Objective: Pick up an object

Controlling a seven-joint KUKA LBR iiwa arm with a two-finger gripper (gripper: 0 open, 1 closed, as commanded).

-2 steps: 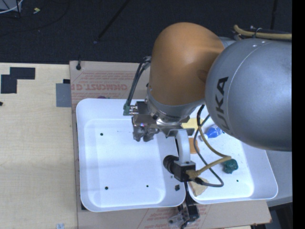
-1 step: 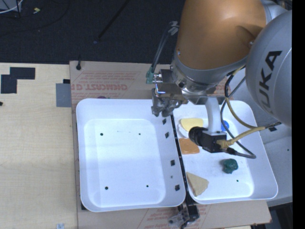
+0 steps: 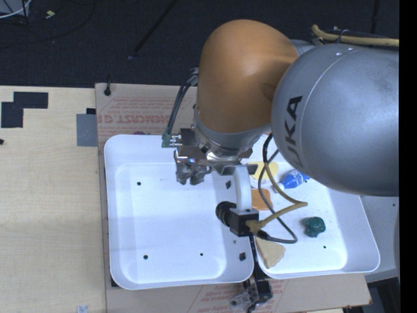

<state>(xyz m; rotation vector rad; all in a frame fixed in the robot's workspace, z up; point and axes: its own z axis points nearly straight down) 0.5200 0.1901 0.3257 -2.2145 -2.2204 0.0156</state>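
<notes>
My gripper (image 3: 190, 173) hangs below the orange-banded wrist, over the back right part of the left bin (image 3: 124, 240), close to the divider. Nothing can be seen held in it. The right bin (image 3: 355, 256) holds a green lump (image 3: 315, 225) at mid right. Near its back lie a blue object (image 3: 294, 179) and a yellow piece (image 3: 266, 170). A tan wedge (image 3: 272, 253) sits at its front left and an orange piece (image 3: 260, 201) beside the divider. The arm hides much of the right bin's back.
A white bracket with a black part (image 3: 236, 219) and a yellow cable (image 3: 287, 210) reaches over the divider between the bins. A small clamp (image 3: 253, 295) sits at the front edge. Wooden bench top lies to the left.
</notes>
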